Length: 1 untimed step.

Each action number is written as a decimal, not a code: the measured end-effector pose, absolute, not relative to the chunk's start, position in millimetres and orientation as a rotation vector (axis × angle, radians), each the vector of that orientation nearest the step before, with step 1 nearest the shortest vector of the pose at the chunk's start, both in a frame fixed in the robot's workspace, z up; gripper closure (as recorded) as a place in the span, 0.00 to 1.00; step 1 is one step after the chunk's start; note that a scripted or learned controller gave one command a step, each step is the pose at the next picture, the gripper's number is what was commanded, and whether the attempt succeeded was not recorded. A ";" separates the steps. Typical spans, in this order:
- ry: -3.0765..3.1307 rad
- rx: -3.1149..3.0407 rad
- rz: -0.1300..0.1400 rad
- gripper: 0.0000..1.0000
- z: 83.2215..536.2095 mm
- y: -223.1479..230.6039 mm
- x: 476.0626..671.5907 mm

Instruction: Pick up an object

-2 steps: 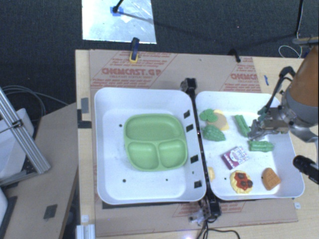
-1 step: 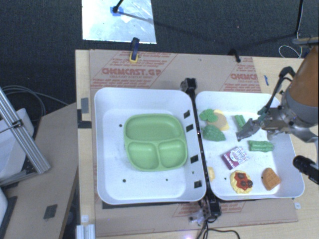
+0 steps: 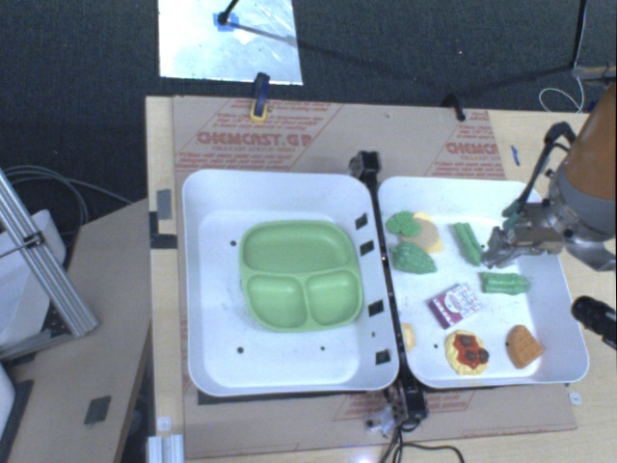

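Green toy food lies in the right bin (image 3: pixel 569 355). 1 long green bean (image 3: pixel 468 242) sits just left of the gripper (image 3: pixel 498 249), and a short bumpy green piece (image 3: pixel 505 283) lies just near of it. 2 leafy green pieces (image 3: pixel 409 242) rest by the left wall of that bin. A small red and white packet (image 3: pixel 455 304) is in the middle. A round yellow pizza with red spots (image 3: pixel 467 352) and an orange nugget (image 3: pixel 523 346) lie on the near side. The gripper hangs low over the bin floor, and I cannot tell how its tips are set or if it has hold of anything. The left bin (image 3: pixel 207 355) holds a green tray (image 3: pixel 300 274) with 3 parts. Both bins sit on brown cardboard (image 3: pixel 289 133) on a pale wooden bench (image 3: pixel 159 143). Dark carpet (image 3: pixel 77 66) and a shiny silver sheet (image 3: pixel 229 27) lie far behind.
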State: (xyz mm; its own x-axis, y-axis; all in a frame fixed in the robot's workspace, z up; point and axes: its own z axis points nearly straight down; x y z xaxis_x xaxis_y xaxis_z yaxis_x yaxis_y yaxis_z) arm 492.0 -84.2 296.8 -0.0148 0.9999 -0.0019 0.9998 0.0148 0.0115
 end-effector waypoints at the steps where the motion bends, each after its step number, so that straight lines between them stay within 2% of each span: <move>1: 2.242 2.213 -0.004 1.00 202.7 15.8 494.3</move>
